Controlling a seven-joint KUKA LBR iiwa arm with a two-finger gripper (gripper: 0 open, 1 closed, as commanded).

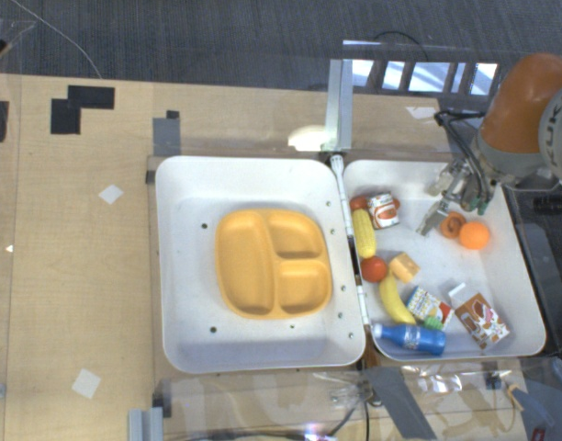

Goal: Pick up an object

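Two white bins sit side by side on the bench, and all the action is in the right bin [529,324]. The arm [529,108] comes in from three o'clock, orange band up top, wrist angled down over the bin's upper part. The gripper [443,208] hangs low there, metal fingers [431,222] slightly parted and pointing toward seven o'clock, and nothing sits between them. It has hold of nothing.

Just beside the fingertips, at their three o'clock, lies a small orange ring-shaped piece [455,225], and touching that, further toward three o'clock, is an orange ball [475,235]. Whether the fingers touch the ring is too close to call.

Over at nine o'clock from the gripper, a red and white can [384,209] lies near the bin's top left, with a corn cob [363,231] running along the left wall below it. A red tomato [374,268] sits at the cob's lower end, a tan cube [404,266] just beside it at three o'clock. Below them, a banana [395,300] curves downward, a colourful small carton [426,306] on its right, and a blue bottle [411,338] lies across the bottom edge. A brown carton [480,318] rests at the lower right.

The left bin [185,338] carries a yellow divided plate [272,262] in its middle, well apart from the gripper.
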